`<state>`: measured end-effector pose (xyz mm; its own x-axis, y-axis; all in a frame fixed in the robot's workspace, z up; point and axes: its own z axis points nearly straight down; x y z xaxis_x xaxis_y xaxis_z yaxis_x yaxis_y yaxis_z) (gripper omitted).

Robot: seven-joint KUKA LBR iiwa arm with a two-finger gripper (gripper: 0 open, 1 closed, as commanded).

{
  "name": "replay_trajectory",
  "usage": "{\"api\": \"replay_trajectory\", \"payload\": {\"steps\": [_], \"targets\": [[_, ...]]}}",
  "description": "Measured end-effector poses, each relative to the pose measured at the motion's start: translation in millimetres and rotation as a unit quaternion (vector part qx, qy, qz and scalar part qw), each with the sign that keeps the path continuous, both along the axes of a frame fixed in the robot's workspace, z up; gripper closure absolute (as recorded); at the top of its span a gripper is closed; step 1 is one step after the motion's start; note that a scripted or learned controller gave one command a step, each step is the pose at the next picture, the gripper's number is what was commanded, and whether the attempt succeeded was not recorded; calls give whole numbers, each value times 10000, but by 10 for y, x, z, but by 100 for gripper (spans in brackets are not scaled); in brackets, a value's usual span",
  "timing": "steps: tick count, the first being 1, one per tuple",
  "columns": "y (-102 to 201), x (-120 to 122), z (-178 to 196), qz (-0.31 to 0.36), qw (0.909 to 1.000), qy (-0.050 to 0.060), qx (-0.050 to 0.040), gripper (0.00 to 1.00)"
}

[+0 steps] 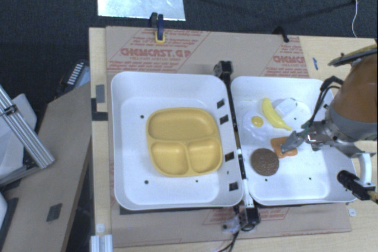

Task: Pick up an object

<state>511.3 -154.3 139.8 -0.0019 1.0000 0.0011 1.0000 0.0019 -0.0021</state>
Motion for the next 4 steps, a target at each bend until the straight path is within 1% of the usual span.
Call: {"api": "replay_trajectory", "payload": {"steps": [1,2,3,4], "targets": [[-1,16,-500,-11,10000,-31,-8,0],[-7,28,-371,-2,10000,-43,-15,100],[-48,27,264,8,10000,-46,-17,100],[-53,46,804,14,10000,-48,-17,100]]}}
